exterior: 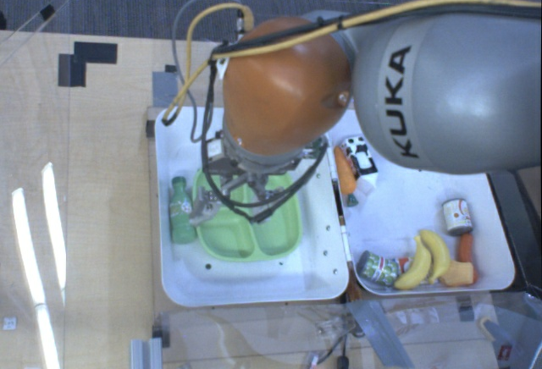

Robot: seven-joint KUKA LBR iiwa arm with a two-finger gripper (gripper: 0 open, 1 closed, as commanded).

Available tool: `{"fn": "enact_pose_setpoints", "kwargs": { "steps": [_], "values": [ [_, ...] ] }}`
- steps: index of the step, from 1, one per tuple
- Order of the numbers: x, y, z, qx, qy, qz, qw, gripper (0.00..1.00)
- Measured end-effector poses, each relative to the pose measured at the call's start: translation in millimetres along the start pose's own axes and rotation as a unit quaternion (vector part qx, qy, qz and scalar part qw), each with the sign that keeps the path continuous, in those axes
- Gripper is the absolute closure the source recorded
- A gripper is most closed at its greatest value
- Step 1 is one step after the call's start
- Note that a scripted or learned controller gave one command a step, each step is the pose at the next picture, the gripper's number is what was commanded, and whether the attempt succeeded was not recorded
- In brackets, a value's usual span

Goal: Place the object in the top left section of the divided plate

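The KUKA arm (440,79) covers the left bin (322,274) and the green divided plate (254,245). The green bottle (180,208), the likely object, lies just beside the plate's left edge. It is probably light, rigid and slick, so grasp it mid-body. Whether the gripper (206,208) is open or closed cannot be told.

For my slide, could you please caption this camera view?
KUKA arm reaches over the green divided plate in the left bin.

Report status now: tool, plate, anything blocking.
Tool low over plate's left edge. Green plate in left bin. Green bottle beside plate, close to tool.
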State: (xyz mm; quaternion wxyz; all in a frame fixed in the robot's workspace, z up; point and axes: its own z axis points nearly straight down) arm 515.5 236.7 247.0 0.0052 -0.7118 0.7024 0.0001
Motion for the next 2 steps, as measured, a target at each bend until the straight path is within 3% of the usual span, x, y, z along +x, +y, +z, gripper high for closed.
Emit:
{"fn": "enact_pose_setpoints", "kwargs": {
  "steps": [1,2],
  "values": [
    [1,30,132,-0.002,0.002,0.167,0.9860,0.00],
    [21,-34,-4,0.003,-0.001,0.493,0.8698,0.00]
  ]
}}
